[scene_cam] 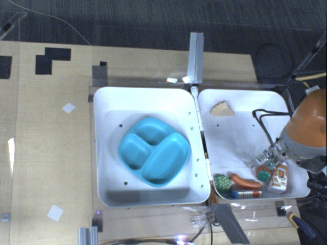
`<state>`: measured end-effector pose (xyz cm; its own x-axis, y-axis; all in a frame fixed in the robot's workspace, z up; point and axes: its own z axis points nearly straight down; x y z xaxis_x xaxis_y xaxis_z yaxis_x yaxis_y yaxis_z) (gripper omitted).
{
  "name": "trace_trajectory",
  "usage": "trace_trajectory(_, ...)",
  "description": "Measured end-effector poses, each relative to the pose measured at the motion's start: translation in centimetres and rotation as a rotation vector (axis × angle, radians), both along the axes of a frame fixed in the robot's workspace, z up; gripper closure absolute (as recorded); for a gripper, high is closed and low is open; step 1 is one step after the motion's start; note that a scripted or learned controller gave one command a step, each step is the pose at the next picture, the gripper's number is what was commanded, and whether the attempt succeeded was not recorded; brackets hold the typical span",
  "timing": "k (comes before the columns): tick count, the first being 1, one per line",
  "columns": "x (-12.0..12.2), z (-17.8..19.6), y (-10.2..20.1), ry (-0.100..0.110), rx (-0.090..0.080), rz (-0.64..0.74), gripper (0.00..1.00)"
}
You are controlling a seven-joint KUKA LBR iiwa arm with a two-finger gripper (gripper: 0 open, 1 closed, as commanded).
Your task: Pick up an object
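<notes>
My gripper (265,163) reaches down into the right bin (230,137) near its front right corner. Just below it lies a small teal round object (263,176), next to an orange and white carton (279,178). An orange sausage-shaped toy (244,181) lies to the left of these, with a green knobbly toy (222,181) beside it and a blue and red pen-like item (245,193) along the bin's front wall. A tan chunk (220,108) rests at the bin's far left. The gripper sits close over the teal object; whether they touch is unclear.
The left bin (107,137) holds a blue divided plate (154,150). A black cable (265,117) loops over the right bin's far right part. The arm's orange band (309,120) looms over the bin's right wall. A metal post (195,57) stands behind the bins.
</notes>
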<state>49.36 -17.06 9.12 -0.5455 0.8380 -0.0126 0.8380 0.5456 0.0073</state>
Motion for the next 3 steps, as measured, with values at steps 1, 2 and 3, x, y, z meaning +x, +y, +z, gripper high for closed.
trace_trajectory(1, -0.2, 0.0, 1.2, -0.001, 0.004, -0.189, 1.0)
trace_trajectory(2, -0.3, -0.1, 1.4, 0.003, 0.007, -0.188, 0.0)
trace_trajectory(3, -0.1, -0.2, 4.4, -0.006, 0.003, -0.306, 0.0)
